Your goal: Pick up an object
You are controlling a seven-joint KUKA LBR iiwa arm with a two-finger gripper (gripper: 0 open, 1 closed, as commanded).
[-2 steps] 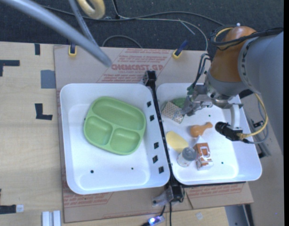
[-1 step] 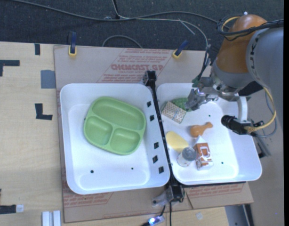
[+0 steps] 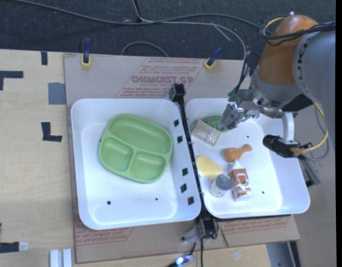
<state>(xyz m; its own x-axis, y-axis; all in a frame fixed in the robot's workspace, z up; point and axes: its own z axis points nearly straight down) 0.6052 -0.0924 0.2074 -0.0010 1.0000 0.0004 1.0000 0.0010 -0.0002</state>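
Five objects (image 3: 224, 163) crowd right bin's (image 3: 282, 199) left side.

My end effector (image 3: 231, 117) covers part of a green object (image 3: 213, 120); I cannot tell what it is, nor how the fingers stand.

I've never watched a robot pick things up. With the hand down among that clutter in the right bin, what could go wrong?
1. The hand sits low beside the patterned block and a green item; it may nudge them instead of gripping one.
2. The things lie crowded: yellow piece, clear cup and orange-white carton nearly touch, so grabbing one could shove the others.
3. The orange drumstick looks rounded and may slip.
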